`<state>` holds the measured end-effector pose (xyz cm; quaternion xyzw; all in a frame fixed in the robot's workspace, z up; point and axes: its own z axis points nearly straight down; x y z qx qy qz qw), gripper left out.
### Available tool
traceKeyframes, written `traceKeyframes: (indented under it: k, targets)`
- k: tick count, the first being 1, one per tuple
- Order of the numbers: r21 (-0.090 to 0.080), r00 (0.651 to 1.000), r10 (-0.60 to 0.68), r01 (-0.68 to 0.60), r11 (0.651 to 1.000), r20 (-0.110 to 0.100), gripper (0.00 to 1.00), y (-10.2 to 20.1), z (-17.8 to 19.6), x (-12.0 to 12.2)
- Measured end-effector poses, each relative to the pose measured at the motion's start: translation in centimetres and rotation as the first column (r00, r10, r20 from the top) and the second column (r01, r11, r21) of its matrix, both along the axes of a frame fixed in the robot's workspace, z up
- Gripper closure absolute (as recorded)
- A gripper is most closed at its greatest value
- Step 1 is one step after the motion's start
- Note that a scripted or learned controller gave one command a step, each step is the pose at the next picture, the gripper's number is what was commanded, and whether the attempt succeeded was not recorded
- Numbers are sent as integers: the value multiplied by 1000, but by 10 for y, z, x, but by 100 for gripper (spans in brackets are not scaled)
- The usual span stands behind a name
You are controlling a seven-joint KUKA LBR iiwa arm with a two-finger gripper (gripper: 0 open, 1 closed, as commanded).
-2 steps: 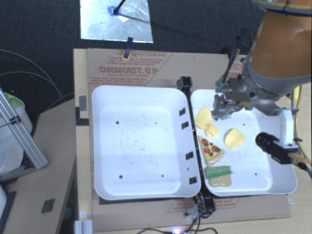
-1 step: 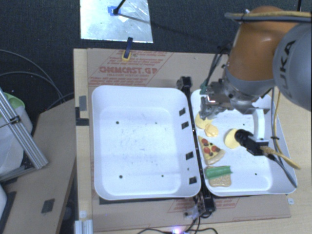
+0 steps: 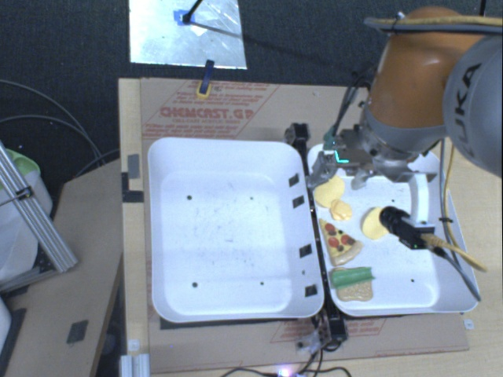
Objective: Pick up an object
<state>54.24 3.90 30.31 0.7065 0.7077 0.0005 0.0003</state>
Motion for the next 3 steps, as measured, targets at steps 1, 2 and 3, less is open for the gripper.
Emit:
traceKeyframes:
  k: [1,2,3]
  targets:
    - [0,1000,-2,2,1000,-10,0,-2,-122,-24]
    - [5,1000,8,-8,1000,17,0,46,131,-55]
    - [-2,1000,-4,4,1000,-10,0,21,-20,-56]
